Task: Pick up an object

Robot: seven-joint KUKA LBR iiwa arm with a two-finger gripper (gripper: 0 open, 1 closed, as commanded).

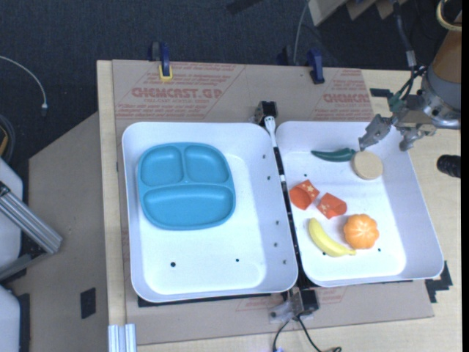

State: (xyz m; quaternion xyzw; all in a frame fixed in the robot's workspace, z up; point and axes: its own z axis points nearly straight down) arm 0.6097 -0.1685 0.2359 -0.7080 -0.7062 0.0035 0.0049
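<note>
Dark blue carpet surrounds the bench (pixel 73 196), whose top is covered by a brown board (pixel 220 86) printed in red with lettering that reads roughly "CHEMCAST GP", repeated and partly hidden by the bins. Two blue clamps (pixel 163 59) pin the board's far edge.

The right bin (pixel 418 196) serves as the landmark. Above its far right corner, the gripper (pixel 388 132) hangs with its two fingers spread wide apart; nothing sits between them and they touch no object. One fingertip (pixel 368 138) stands just above the bin's far part, close to the round beige piece (pixel 368 167) and the tip of the green pepper (pixel 333 154).

Inside the right bin, the pepper lies toward the far side, the beige piece just beside it. Two red blocks (pixel 316 199) lie nearer the bin's left wall. A banana (pixel 327 239) and an orange (pixel 361 231) rest touching each other toward the near edge.

Left of the right bin, the left bin (pixel 205 270) holds a blue compartment plate (pixel 187 185).
</note>
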